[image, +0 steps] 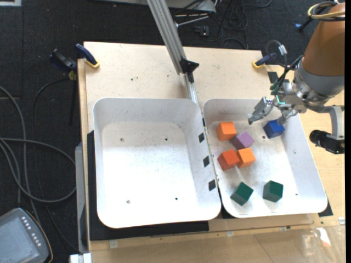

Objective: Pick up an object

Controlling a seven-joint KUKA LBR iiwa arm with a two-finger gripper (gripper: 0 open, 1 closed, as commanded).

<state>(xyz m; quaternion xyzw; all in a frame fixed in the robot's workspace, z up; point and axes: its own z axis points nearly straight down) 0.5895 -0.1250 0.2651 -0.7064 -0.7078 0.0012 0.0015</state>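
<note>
**Seven blocks in the right bin, gripper above the blue one**

Two green blocks sit nearest the camera, at the front of the right bin point(307, 163): one point(242, 193) toward the bin's middle, the other point(272, 190) just to its right, apart from each other. Behind them lies a tight cluster of three orange blocks and one purple: an orange block point(226, 130) at the back, the purple block point(243, 141) touching its front-right corner, and two more orange blocks point(228, 159) point(247, 156) pressed side by side below. One blue block point(273, 128) stands alone near the back right wall (seven blocks in all).

The gripper point(272, 114) hangs over the bin's back right corner, its fingers spread, one on the left point(259, 113) and the other just above the blue block, with nothing between them.

The left bin point(109, 147) offers open floor. Bare floor also runs along the right bin's right wall and between the green pair and the cluster.
</note>
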